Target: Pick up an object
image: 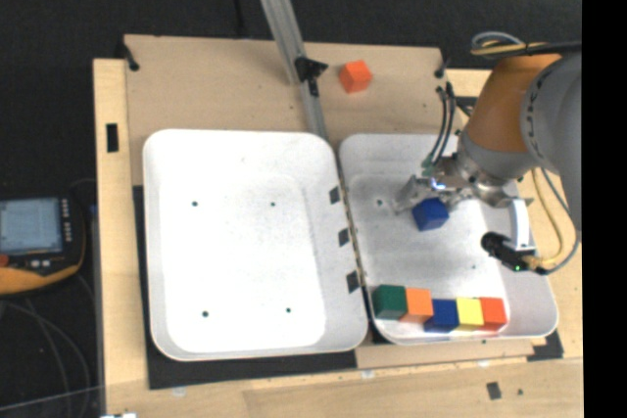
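The jaws (428,201) are sitting over the blue cube (430,214) in the right bin (534,323), their spread impossible to tell, and an off-centre pinch is risking a slip.

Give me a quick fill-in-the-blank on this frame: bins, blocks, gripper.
1. The row of blocks along the near edge of the right bin starts, at its left end, with a ____ block.
2. The block right at the gripper is ____.
3. The orange cube lies on the bench, ____ both bins.
4. The row holds ____ blocks.

Missing words: green; blue; outside; five
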Controlling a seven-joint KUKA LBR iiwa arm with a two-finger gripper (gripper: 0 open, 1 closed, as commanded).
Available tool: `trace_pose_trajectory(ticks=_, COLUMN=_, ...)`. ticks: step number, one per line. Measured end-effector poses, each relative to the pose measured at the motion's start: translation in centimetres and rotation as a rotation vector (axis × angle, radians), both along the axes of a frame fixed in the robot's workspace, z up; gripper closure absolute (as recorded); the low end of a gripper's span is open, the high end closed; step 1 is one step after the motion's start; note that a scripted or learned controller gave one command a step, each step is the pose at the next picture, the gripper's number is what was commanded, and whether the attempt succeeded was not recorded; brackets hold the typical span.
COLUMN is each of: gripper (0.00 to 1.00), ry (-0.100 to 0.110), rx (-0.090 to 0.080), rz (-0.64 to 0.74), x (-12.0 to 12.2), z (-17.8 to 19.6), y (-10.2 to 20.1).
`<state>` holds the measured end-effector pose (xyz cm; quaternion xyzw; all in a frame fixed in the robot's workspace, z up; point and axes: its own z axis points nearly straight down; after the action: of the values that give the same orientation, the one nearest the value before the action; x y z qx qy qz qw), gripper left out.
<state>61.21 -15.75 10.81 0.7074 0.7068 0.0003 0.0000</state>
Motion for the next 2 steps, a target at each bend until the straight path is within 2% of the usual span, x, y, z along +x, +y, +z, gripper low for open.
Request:
trace_pose_trajectory(ticks=1, gripper=1.00, ry=-0.004, rx=0.000, rz=-0.006, x=0.1, z=1.0, y=-0.1)
trace_pose_trajectory(ticks=2, gripper=1.00, ry=-0.022, rx=-0.009, rz=-0.001, x=-1.9, z=-0.4, y=0.3)
